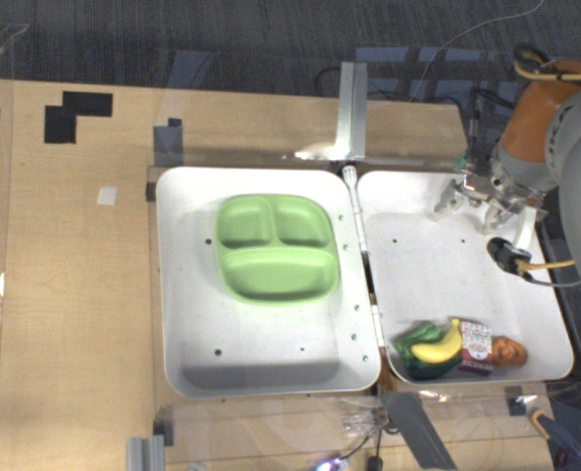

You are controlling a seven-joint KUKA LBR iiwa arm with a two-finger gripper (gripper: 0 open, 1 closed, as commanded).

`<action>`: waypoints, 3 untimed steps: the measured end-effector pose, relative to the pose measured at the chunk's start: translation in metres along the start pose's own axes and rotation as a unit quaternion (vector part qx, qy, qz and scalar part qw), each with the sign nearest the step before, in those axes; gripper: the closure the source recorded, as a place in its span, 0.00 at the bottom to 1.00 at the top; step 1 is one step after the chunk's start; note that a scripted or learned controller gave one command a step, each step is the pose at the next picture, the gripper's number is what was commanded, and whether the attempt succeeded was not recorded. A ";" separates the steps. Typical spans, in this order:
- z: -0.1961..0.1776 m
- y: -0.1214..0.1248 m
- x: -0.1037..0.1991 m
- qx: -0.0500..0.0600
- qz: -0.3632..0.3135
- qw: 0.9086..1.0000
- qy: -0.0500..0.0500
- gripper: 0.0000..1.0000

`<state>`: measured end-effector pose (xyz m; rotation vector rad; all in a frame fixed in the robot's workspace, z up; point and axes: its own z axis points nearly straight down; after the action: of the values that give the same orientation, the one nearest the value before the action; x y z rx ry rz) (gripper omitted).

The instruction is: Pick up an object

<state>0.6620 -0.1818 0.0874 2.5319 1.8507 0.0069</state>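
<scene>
Right, notes w/ the banana as the landmark:

Banana: lies at the near edge of the right bin, middle of a small heap; yellow, curved, sits on top, so best target imo.
Green item: just left of banana, touching it, partly tucked under; can't tell what it is.
Packet: white-and-red, just right of banana, touching.
Orange bit: right of the packet, farthest from banana in the heap; too small to name.
Gripper: well apart from banana, up at the far side of the same bin, hanging over bare bin floor; nothing between the fingers.
Fingers: look spread, tips splayed left and right.
Green plate: up-left of banana, in the left bin; three sections, flat and wide, prob a poor grab.
Step in hand: approach, no pick yet.
How to do it well: bring gripper across toward the near edge, centre over banana's mid-curve, turn wrist so fingers close across the narrow width, not along its length.
Watch: bin's near wall sits just beside banana, so come straight down; neighbours touch, so a low grab may drag them.
</scene>
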 end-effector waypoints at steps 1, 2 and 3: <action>-0.014 0.003 0.003 -0.004 -0.004 1.000 0.001 1.00; -0.014 0.003 0.003 -0.004 -0.005 1.000 0.001 0.00; -0.003 0.005 -0.001 0.005 0.132 0.991 0.002 0.00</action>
<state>0.6671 -0.1839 0.0909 2.7631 1.5065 0.0039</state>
